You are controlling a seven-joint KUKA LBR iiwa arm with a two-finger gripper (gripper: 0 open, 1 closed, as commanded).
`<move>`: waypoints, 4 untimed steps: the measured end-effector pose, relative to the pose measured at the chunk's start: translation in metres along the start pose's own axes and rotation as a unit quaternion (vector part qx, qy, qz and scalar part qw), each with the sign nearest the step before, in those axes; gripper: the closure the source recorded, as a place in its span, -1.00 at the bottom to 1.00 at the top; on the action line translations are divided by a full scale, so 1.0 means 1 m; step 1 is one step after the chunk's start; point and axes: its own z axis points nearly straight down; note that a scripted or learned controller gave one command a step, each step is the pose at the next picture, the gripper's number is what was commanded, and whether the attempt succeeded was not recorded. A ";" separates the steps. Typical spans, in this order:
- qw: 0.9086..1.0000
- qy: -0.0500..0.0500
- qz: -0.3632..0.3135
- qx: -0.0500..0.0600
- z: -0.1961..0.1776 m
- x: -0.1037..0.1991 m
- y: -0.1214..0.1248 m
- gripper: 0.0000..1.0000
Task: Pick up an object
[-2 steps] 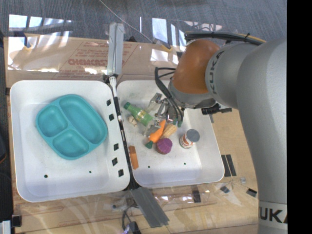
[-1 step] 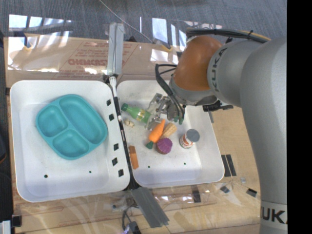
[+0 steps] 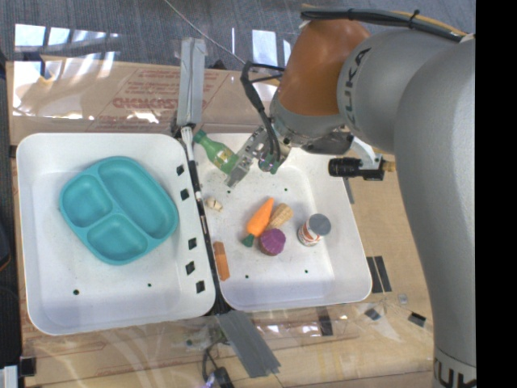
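The left bin [image 3: 40,297] held a teal divided plate [image 3: 119,208], lying flat and well apart from the arm; along the seam between the bins a small orange stick-shaped piece [image 3: 220,260] lay against the right bin's [image 3: 347,281] left wall, with a small pale scrap [image 3: 214,204] on the floor above it. Farther right, near the upper left corner of that bin, a green bottle [image 3: 213,149] lay on its side, and the gripper [image 3: 257,156] hung just beside it, its fingers slanting down toward the bottle's lower end; they looked parted, with nothing seen between them (the bottle's end lay close to one fingertip, but whether they touched could not be told). Below, in the middle of the right bin, a toy carrot [image 3: 260,217] lay touching a tan piece [image 3: 280,214] and a purple round piece [image 3: 272,242]; just to the right stood a small can with a grey lid [image 3: 313,228]. The grey arm [image 3: 404,95] filled the right side. By my judgement the pick was barely begun: an approach had been made, most likely on the bottle; closing and lifting remained.
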 end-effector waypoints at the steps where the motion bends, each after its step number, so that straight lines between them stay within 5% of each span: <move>1: 0.981 0.004 0.193 0.004 0.004 0.042 -0.055 1.00; 2: 0.992 0.003 0.126 0.003 -0.007 0.080 -0.138 1.00; 3: 0.975 0.002 0.221 0.003 0.012 0.053 -0.176 1.00; 4: 0.965 0.005 0.261 0.003 0.003 0.106 -0.101 1.00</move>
